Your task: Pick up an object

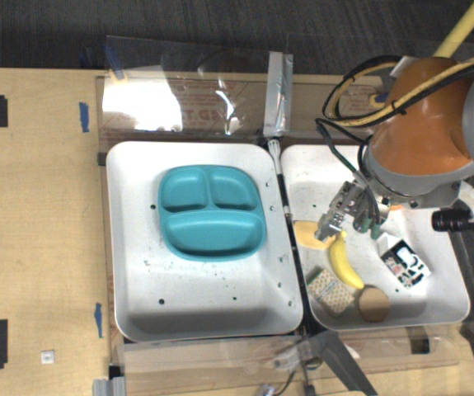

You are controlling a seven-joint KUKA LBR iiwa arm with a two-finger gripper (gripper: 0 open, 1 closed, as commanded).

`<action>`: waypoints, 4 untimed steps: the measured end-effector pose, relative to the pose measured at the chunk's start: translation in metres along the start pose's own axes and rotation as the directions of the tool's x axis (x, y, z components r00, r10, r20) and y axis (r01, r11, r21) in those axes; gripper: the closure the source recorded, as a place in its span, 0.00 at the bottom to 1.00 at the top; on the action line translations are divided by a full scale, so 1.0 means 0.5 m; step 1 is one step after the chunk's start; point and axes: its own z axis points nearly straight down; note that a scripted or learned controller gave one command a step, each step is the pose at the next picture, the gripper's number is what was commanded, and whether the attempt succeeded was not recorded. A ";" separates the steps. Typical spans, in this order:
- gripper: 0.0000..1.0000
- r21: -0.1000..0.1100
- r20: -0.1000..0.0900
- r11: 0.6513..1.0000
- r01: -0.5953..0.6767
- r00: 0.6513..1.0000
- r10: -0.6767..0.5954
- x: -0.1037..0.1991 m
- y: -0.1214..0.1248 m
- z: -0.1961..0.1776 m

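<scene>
One arm, one gripper (335, 225), working in the right bin (447, 304). Gripper sits low over the bin's left-centre, fingers pointing toward lower left of frame. Finger spread: cannot tell, metal parts overlap and blur together. Nothing visibly between them, so no grasp to claim.

Likely target is the banana (344, 264). It lies just below the gripper tip in the frame, its upper end at or touching the fingertips; contact itself is too fine to call. Long axis runs from upper left to lower right, slightly curved, ending near the brown round thing (374, 303) at the bin's lower edge. So the banana extends away from the gripper toward lower right, and the gripper is over its top end, not its middle.

Other items crowd it: a yellow flat piece (307, 235) just left of the gripper tip, a patterned pouch (329, 289) beside the banana's lower left, a black-and-white card (404, 262) to the right, well clear.

Judgement: a grasp here would catch only the banana's end and may slip; a shift down-frame along the axis, with fingers closing across the short width, looks safer.

Left bin (129, 246) holds a teal tray (212, 211), well apart from the action.
</scene>
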 end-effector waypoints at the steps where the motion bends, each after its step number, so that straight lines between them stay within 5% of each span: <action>1: 0.00 0.000 -0.001 1.000 0.000 1.000 0.000 0.000 0.000 0.001; 2: 0.00 0.001 -0.002 0.995 0.095 0.995 -0.095 0.052 -0.092 0.070; 3: 0.00 -0.005 0.011 0.998 0.058 0.998 -0.058 -0.003 -0.167 0.221; 4: 0.00 -0.001 0.007 0.982 0.189 0.982 -0.189 -0.084 -0.164 0.037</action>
